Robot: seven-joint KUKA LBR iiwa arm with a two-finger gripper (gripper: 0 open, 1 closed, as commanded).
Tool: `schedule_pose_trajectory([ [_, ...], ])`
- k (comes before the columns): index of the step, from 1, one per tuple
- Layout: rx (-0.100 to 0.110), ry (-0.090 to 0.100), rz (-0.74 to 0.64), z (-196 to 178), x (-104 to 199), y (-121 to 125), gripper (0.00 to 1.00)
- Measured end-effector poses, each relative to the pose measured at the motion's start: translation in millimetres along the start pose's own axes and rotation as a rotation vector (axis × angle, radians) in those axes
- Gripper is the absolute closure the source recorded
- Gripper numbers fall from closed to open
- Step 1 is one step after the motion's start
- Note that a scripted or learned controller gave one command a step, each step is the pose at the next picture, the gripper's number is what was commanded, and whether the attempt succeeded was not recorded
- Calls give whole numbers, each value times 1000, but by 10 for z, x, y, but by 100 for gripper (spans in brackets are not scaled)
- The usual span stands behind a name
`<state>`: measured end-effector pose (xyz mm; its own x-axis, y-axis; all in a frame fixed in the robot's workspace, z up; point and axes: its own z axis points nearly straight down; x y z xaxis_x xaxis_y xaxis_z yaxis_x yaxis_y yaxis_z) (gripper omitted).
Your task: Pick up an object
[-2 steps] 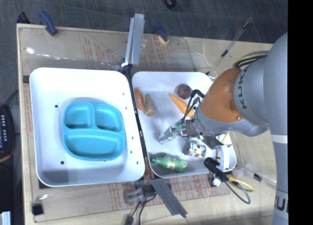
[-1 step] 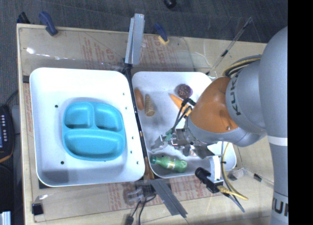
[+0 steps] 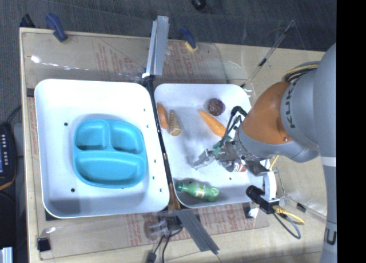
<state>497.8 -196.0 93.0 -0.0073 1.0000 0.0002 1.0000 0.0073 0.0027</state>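
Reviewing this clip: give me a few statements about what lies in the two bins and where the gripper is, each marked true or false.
1. The blue divided tray lies in the left bin. True.
2. The green bottle stands upright in the left bin. False: it lies on its side near the front edge of the right bin.
3. The carrot is in the right bin. True.
4. The gripper hangs over the left bin. False: it is over the right bin.
5. The dark round thing sits in the blue tray. False: it lies in the right bin, near the carrot.
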Motion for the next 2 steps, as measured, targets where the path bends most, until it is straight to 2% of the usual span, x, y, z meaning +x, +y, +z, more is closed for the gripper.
schedule_pose_trajectory([
  [1,5,1,-2,17,295,745,0],
  [2,31,-2,4,54,224,1279,0],
])
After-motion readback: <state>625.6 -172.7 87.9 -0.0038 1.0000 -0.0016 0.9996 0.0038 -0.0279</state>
